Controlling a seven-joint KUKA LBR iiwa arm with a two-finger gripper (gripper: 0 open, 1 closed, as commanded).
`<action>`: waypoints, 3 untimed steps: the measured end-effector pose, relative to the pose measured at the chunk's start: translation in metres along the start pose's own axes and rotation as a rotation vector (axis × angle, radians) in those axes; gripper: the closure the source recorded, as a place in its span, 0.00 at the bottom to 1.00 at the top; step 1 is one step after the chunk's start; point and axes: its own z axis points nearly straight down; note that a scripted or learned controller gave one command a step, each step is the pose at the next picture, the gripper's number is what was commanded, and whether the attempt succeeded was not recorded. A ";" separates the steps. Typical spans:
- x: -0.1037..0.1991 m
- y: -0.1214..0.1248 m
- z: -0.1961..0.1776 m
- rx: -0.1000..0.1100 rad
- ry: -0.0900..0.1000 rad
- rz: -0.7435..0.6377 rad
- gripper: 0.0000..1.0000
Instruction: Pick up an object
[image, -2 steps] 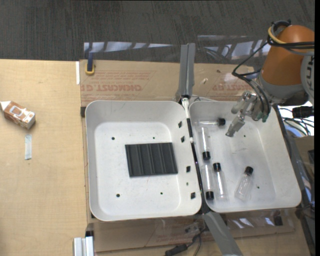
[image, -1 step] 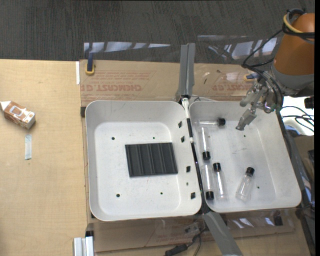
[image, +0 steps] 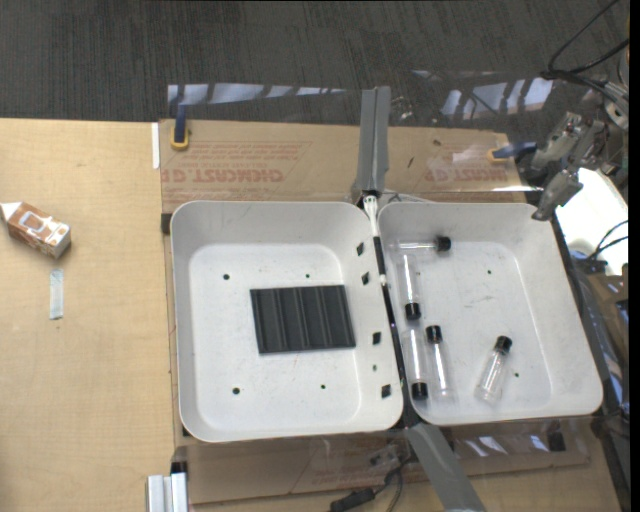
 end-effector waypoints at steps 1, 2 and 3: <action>-0.010 -0.039 -0.119 0.000 0.000 -0.087 0.00; -0.018 -0.035 -0.101 -0.001 0.002 -0.269 0.00; -0.018 -0.036 -0.123 -0.002 -0.001 -0.692 0.00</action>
